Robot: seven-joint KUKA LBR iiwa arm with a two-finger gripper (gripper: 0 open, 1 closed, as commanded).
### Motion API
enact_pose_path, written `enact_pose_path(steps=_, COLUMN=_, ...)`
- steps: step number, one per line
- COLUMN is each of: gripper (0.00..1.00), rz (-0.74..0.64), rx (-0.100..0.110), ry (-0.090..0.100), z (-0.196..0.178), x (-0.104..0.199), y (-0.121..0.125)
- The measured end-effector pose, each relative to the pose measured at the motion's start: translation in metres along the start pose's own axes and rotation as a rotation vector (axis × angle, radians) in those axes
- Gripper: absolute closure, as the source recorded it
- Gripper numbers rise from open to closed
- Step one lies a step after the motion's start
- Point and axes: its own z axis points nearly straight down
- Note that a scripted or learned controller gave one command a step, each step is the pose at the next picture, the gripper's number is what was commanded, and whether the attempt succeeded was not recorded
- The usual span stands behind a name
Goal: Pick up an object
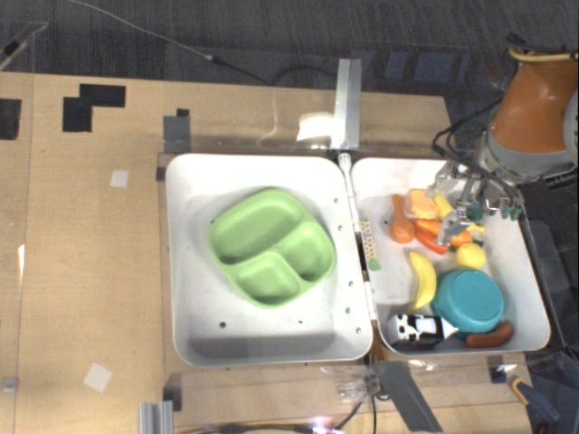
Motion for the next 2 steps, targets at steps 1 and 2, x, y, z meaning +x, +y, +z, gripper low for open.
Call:
enact_pose_path(steps=1, gripper=0.0, rz=0.061, rx=0.0, ry=-0.01, z=0.059, x=0.044, y=0.059)
enact_pose_path(steps=2, gripper=0.0, rz=0.157, rx=0.001, ry=-0.014, z=0.058, x=0.075, y=0.067)
